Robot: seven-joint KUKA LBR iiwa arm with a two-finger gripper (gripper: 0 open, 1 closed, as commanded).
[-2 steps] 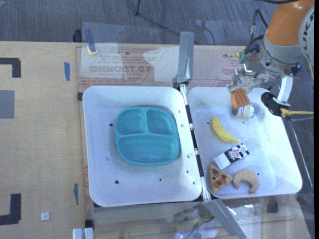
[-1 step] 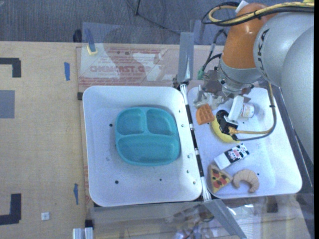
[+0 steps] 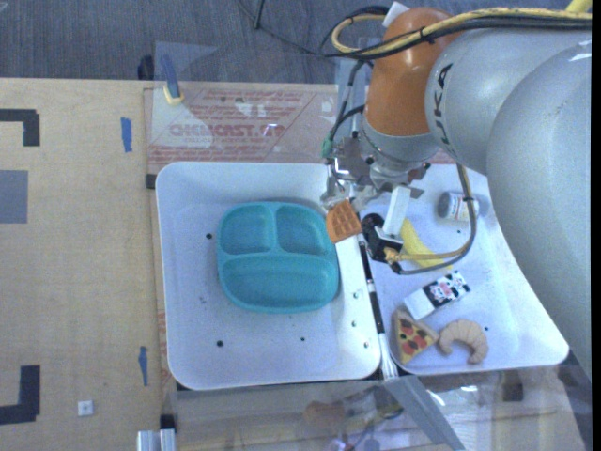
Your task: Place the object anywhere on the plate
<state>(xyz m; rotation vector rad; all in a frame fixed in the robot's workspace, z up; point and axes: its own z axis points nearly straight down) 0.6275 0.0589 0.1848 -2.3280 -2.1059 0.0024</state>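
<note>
Right now I have the end effector (image 3: 346, 194) hanging over the inner edge of the left bin (image 3: 178, 280), and an orange waffle-like piece (image 3: 344, 222) sits just beneath it, at the upper right corner of the teal plate (image 3: 277, 255). From this slanted view I cannot tell whether that piece is truly gripped or merely lying under the tool, and I cannot tell how the end effector is set.

My worry is the edge. The piece looks to overhang the plate's rim near the divider between bins, so a release here could tip it off onto the bin floor or onto the divider. If the grip is shallow, it could also slip early.

In the right bin (image 3: 526, 327), a banana (image 3: 413, 241), pizza slice (image 3: 410, 334) and croissant (image 3: 465, 338) lie well apart from the plate.
</note>
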